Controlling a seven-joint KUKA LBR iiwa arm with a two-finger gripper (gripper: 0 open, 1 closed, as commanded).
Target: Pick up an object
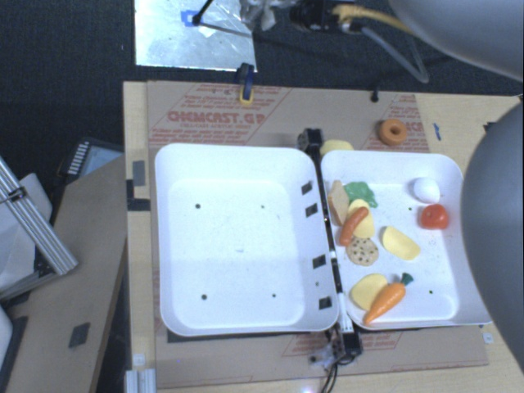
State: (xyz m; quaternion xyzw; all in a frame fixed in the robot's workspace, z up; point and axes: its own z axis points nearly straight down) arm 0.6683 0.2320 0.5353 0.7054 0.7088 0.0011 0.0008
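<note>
Two white bins sit side by side, the left bin [176, 244] and the right bin [446, 170]. The gripper [268, 2] hangs at the top of the view, beyond the far edge of the bench and well apart from both bins. It is blurred, so I cannot tell how far open it is, and nothing can be seen in its hold.

All the pickable things lie well away from the gripper, toward the view's lower right. Nearest to it, outside the bin, are one doughnut [393, 131] and one yellow piece [336, 147] at the right bin's far rim. Farther off, inside the right bin, lie:
- one egg [426, 189]
- one tomato [434, 216]
- one green leaf [360, 192]
- one bread slice [337, 201]
- one cookie [362, 251]
- two carrots, the upper carrot [353, 225] and the lower carrot [386, 300], which is farthest from the gripper
- three yellow slices, the first slice [363, 222] touching the upper carrot, the second slice [400, 242] and the third slice [367, 287]
</note>
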